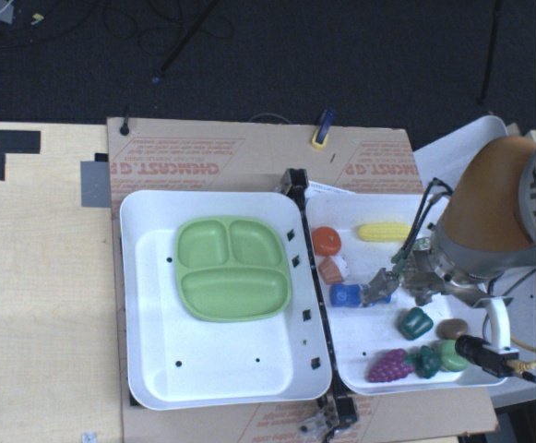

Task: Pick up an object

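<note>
The tool (381, 289) sits low in the right bin (346, 209), right of frame centre, its tip just beside a blue block (345, 295); whether its fingers are apart or together cannot be told. Above the block lie an orange piece (326, 241) and a yellow corn cob (384, 233). Purple grapes (389, 366) lie lower right. The left bin (148, 275) holds a green divided plate (232, 269).

The arm (503, 206) is bulky and rounded, with an orange band across its upper part and a grey section beneath. A thin black cable (422, 215) loops along its left side. At its end sits the tool (381, 289), a small cluster of dark grey metal parts.
</note>
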You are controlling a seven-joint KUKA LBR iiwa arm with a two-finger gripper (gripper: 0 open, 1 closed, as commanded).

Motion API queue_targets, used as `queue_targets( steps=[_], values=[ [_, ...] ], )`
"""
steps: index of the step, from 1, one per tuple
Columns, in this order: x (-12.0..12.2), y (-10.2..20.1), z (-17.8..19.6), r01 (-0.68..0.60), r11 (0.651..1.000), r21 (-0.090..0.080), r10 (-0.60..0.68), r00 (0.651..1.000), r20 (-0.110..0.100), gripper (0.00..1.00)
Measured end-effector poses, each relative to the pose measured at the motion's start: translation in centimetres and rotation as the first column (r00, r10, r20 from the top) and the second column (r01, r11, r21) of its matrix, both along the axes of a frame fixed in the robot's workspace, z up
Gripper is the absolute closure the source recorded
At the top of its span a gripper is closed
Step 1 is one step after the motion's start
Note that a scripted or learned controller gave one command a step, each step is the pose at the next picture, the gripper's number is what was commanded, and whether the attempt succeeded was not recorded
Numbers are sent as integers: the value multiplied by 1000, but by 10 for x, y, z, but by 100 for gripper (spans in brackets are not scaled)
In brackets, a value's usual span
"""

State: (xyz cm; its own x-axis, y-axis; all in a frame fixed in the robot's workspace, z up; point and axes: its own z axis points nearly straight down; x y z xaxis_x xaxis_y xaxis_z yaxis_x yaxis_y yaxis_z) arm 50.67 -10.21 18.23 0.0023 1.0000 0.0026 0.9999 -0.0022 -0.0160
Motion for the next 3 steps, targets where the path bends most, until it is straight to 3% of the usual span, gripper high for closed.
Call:
queue_targets(
  steps=[1,3],
  values=[
    [3,0,6,-2,1000,-1,2,1000,12,0],
    [10,1,-97,-2,1000,-1,2,1000,12,0]
  ],
)
